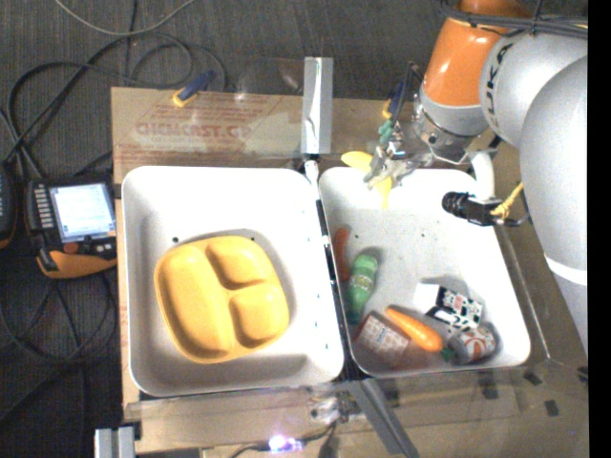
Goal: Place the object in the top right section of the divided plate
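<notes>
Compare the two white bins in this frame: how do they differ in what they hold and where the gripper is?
The left bin holds a single yellow divided plate, its sections bare; the right bin holds loose items heaped toward its near side: a carrot, a green bottle, a can. The gripper hangs over the right bin's far rim, well away from the left bin. Both bins are shallow, white and sit side by side.
</notes>
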Available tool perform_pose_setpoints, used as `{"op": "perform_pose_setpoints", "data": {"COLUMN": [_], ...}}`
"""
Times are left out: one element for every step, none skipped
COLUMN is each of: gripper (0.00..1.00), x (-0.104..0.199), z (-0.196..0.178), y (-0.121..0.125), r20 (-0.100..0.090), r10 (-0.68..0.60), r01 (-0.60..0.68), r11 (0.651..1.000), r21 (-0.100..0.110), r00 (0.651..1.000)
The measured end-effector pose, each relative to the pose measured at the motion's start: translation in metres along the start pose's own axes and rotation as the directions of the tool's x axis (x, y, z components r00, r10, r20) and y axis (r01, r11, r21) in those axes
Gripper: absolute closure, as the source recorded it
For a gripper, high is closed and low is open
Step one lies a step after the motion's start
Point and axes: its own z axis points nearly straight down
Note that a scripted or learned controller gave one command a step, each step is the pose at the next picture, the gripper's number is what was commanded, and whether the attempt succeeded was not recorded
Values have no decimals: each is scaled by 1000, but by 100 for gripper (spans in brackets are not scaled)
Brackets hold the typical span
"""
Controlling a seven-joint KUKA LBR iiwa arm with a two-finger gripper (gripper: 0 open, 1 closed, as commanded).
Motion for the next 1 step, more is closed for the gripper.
{"op": "perform_pose_setpoints", "data": {"gripper": [100], "x": [-3], "z": [15], "y": [-83], "r20": [-3], "r10": [77], "r01": [-77], "r11": [997], "r21": [1], "r00": [997]}}
